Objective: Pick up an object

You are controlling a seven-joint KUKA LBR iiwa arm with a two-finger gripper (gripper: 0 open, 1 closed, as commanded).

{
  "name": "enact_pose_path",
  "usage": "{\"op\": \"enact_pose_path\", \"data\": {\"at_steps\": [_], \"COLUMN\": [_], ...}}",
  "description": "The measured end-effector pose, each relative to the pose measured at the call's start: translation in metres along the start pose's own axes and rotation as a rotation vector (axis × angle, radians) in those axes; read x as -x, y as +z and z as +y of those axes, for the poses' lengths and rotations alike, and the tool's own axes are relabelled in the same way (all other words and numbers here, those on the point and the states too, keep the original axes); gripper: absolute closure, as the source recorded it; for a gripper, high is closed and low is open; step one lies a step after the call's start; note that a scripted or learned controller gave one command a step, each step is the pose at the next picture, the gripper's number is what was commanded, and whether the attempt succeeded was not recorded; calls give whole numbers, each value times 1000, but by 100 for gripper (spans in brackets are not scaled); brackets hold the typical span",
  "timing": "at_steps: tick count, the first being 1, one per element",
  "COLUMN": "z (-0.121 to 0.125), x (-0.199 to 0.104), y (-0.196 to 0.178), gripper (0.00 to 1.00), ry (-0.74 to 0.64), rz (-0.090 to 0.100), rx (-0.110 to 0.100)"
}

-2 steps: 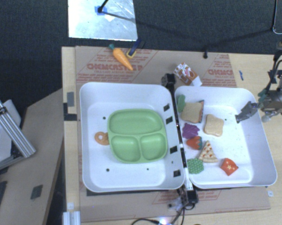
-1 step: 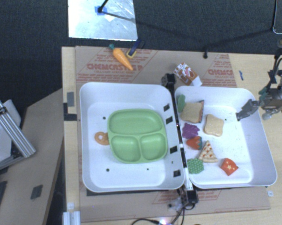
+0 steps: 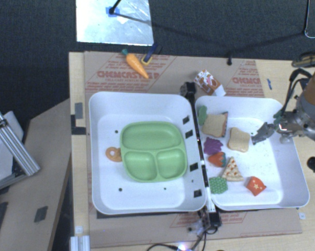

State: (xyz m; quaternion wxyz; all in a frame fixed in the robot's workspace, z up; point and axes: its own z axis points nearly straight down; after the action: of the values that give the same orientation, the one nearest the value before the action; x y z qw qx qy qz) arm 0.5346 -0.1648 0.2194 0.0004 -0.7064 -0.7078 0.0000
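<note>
From the camera above, the surface (image 3: 283,69) carries two shallow white bins side by side. The left bin (image 3: 102,109) holds a green divided plate (image 3: 149,150) at its centre, with a small orange pretzel (image 3: 113,154) just beside the plate at nine o'clock. The right bin (image 3: 288,184) holds the toy foods: a slice of toast (image 3: 215,124) near its eleven o'clock corner with a green piece (image 3: 202,114) just beside it, a second, smaller piece of bread (image 3: 238,139) near the middle, a purple bunch of grapes (image 3: 213,145), a red and green piece (image 3: 216,159), a pizza wedge (image 3: 232,170), a green leafy piece (image 3: 218,184) at seven o'clock, and a red piece (image 3: 256,185) at five o'clock. The jaws (image 3: 262,133) hang over the right bin at about three o'clock of the smaller bread, near it, with nothing visibly between them; whether they are released or clenched cannot be told. Beyond the bins, at twelve o'clock, a toy carrot (image 3: 136,65) and a small carton (image 3: 209,82) lie on the surface.
</note>
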Motion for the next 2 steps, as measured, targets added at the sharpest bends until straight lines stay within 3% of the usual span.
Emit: {"op": "enact_pose_path", "data": {"at_steps": [2], "z": [0], "x": [-7], "y": [103], "gripper": [0], "ry": [1], "rz": [1], "rx": [-1]}}
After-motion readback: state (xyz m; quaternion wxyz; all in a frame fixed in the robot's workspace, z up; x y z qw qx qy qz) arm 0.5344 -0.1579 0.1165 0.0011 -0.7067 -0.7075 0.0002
